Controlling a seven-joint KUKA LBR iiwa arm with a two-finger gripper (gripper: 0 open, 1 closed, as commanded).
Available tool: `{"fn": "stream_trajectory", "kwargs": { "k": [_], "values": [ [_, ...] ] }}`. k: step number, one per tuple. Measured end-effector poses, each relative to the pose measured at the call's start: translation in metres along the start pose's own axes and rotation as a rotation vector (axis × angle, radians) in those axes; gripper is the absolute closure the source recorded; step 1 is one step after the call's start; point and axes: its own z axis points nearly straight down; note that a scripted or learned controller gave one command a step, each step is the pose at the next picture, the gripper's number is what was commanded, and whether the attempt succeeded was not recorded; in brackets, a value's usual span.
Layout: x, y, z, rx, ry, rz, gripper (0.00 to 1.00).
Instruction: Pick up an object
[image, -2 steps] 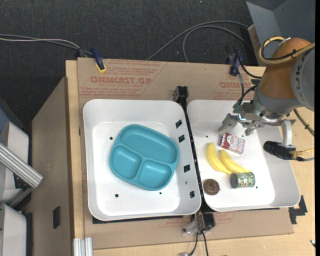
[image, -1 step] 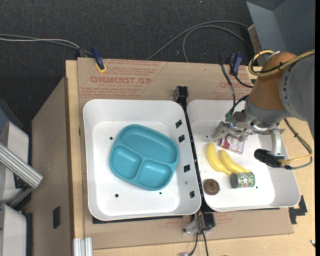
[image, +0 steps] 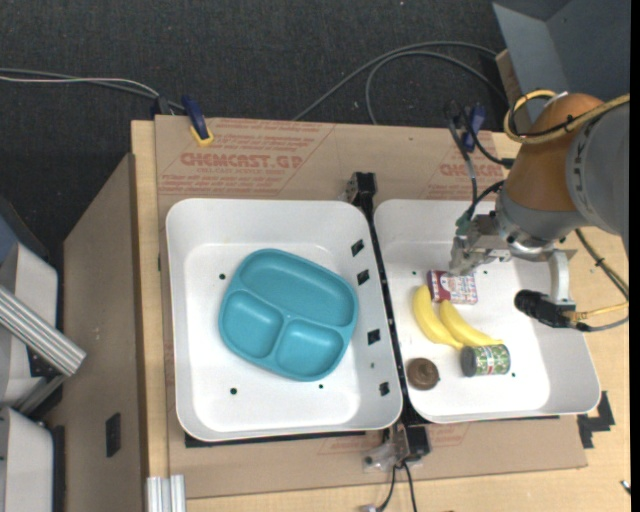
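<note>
Step in hand, as I judge it: drop onto one item in the right bin w/o nudging the others. The packet sits just under the gripper, touching the top of the bananas, so come straight down and square to it. Small can lies at the bananas' lower end, brown round thing nearby. Gripper opening: can't tell from here; nothing seen betw. its tips. Left bin has a blue tray.

Two curved yellow bananas are lying side by side near the middle of the right-hand shallow white bin; a small flat packet with red and white print is resting at their upper ends; a short green-labelled tin can is lying tipped on its side at their lower tip; a round dark brown disc is sitting just left of the can.
</note>
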Motion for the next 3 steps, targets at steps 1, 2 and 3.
{"fn": "stream_trajectory", "kwargs": {
  "k": [1, 2, 3],
  "values": [
    [-0.006, -0.007, -0.057, 0.007, 0.004, 0.0, 1.0],
    [-0.006, -0.004, -0.112, 0.004, 0.003, -0.002, 1.0],
    [-0.006, -0.002, -0.167, 0.004, 0.003, -0.003, 1.0]
  ]
}}
